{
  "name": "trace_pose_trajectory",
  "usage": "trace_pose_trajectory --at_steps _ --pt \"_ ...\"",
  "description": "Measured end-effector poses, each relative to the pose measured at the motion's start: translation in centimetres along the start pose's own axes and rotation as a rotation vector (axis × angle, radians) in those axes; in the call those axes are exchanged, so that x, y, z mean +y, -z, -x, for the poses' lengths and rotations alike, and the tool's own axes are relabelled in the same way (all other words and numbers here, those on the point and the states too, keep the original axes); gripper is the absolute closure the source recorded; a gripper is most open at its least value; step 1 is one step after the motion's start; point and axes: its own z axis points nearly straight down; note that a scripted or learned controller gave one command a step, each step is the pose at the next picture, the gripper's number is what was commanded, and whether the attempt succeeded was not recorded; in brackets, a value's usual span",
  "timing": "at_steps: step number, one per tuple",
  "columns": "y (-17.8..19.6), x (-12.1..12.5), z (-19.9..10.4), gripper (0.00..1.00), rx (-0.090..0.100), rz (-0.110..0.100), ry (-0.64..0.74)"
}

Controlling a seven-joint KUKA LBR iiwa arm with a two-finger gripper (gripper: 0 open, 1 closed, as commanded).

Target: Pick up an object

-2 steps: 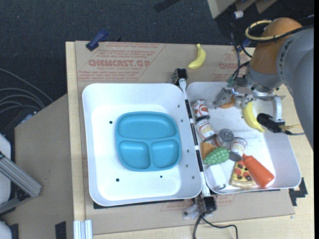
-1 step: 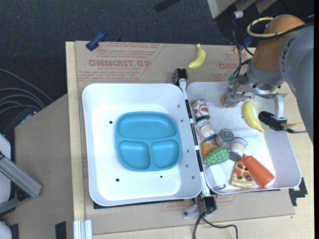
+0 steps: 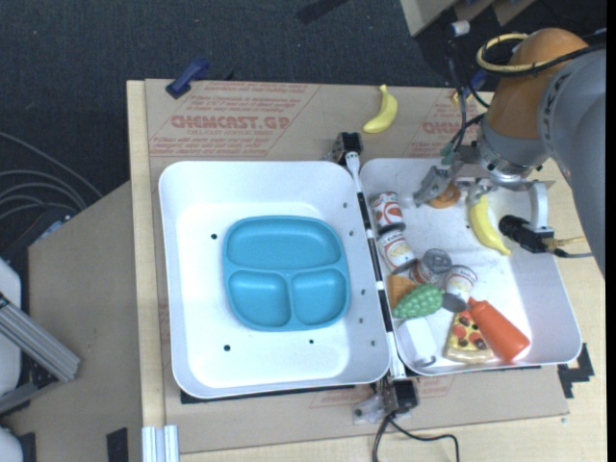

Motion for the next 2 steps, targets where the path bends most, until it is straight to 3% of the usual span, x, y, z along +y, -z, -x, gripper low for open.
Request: trace_pose_trajectory --at_steps 1,2 --pt "1.05 0.06 0.0 1.0 -0.001 0.003 0.0" --pt "1.03 0.06 -0.01 0.0 -0.001 0.002 0.0"
